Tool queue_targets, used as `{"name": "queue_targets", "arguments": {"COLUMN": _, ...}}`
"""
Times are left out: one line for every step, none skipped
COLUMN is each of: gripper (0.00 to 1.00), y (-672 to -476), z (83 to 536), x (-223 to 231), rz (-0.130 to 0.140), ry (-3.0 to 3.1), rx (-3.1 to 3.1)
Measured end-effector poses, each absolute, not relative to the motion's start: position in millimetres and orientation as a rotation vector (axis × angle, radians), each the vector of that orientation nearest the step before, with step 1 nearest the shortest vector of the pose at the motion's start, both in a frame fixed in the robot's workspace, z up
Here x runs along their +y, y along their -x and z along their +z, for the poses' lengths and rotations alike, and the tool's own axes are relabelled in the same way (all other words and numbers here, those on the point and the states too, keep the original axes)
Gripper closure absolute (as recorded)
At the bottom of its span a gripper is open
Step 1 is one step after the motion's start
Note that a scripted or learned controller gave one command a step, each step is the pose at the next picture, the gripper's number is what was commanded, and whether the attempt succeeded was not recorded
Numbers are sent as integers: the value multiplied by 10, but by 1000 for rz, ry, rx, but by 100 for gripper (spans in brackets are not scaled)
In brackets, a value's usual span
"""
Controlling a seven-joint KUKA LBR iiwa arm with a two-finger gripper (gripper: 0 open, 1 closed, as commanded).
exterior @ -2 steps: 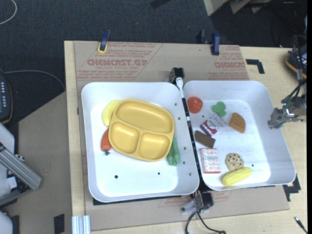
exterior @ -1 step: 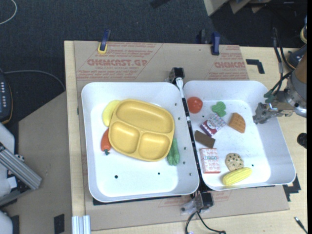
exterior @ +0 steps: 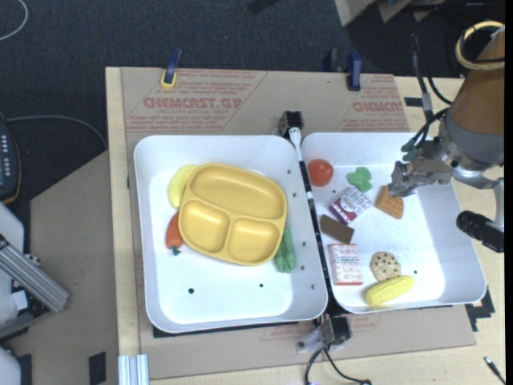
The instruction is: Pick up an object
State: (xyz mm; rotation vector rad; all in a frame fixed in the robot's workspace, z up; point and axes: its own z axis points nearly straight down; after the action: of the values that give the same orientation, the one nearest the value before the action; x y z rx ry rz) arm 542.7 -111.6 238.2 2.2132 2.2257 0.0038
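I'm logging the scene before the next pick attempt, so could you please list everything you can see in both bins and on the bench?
divided tray: 1, yellow, left bin, tilted over other items
banana: 1, yellow, left bin, under the tray's upper left edge
carrot: 1, orange-red, left bin, under the tray's left edge
leafy vegetable: 1, green, left bin, at the tray's right edge
tomato: 1, red, right bin, upper left
green piece: 1, right bin, beside the tomato
packets: 2, red and white, right bin
chocolate bar: 1, brown, right bin
cracker: 1, orange, just under the tool
cookie: 1, tan, right bin
corn: 1, yellow, right bin front
bins: 2, white
clamps: 2, bench's far edge
tool: 1, grey, over right bin
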Motion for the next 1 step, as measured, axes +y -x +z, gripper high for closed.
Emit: {"name": "queue_targets", "arguments": {"gripper": 100, "y": -5475, "z": 2238, "x": -541, "rz": 0, "ry": -2217, "rx": 2231}}
